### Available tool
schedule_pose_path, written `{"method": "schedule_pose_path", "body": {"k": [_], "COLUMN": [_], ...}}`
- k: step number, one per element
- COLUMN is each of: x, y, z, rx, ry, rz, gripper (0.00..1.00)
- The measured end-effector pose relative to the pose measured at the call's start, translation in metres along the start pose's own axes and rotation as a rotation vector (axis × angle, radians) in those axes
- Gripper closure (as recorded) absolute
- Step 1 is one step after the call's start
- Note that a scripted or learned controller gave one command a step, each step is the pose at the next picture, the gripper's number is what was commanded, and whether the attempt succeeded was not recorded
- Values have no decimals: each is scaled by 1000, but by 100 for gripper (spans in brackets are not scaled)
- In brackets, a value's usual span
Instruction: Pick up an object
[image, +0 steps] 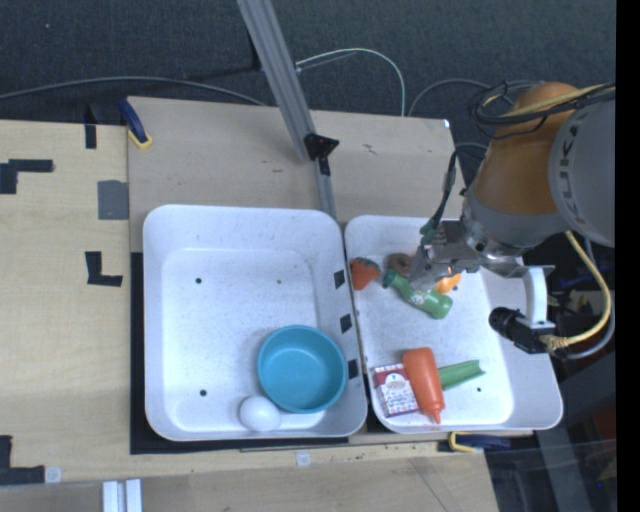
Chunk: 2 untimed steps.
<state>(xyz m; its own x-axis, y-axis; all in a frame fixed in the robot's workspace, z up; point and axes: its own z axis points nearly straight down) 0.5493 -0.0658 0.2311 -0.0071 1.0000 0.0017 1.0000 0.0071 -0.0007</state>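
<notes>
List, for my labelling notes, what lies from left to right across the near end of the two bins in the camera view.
White ball → blue round bowl → small red-and-white card packet → orange carrot-shaped toy → flat green piece at the carrot's right.

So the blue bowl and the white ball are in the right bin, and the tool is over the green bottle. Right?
Not quite. In the camera view the blue bowl and white ball are in the left bin, not the right. The tool is indeed over the green bottle.
</notes>
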Motion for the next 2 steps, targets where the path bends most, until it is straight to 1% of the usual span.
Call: {"method": "schedule_pose_path", "body": {"k": [1, 2], "x": [57, 111], "y": [16, 35], "z": [-8, 7], "rx": [0, 1], "ry": [0, -1], "rz": [-1, 0], "gripper": [100, 100]}}
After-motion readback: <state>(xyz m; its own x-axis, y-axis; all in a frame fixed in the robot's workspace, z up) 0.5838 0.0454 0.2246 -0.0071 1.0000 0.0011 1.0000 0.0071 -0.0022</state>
